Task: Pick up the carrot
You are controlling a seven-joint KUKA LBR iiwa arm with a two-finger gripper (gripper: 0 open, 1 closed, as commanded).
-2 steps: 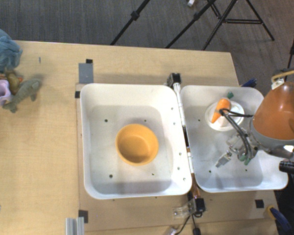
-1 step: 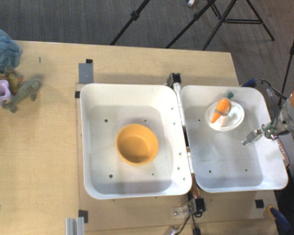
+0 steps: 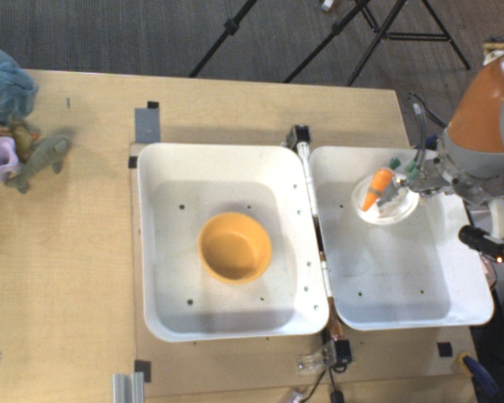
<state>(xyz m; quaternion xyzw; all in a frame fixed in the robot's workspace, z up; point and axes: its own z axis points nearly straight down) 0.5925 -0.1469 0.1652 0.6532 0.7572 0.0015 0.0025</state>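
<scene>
Yellow bowl (image 3: 235,247) is sitting in the near left bin (image 3: 164,309). Farther back, the carrot (image 3: 376,189) is lying on a clear dish (image 3: 388,204) in the right bin (image 3: 386,309), the end effector (image 3: 401,183) hovering beside it; grip state is unclear. It risks rolling away if nudged off-centre.

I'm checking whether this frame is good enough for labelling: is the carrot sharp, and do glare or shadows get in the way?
In the camera view, the carrot reads clearly orange but soft-edged, the gripper beside it slightly blurred; the white bins are bright without blown-out glare; a soft shadow lies beside the yellow bowl; the toys at far left look fuzzy.
</scene>
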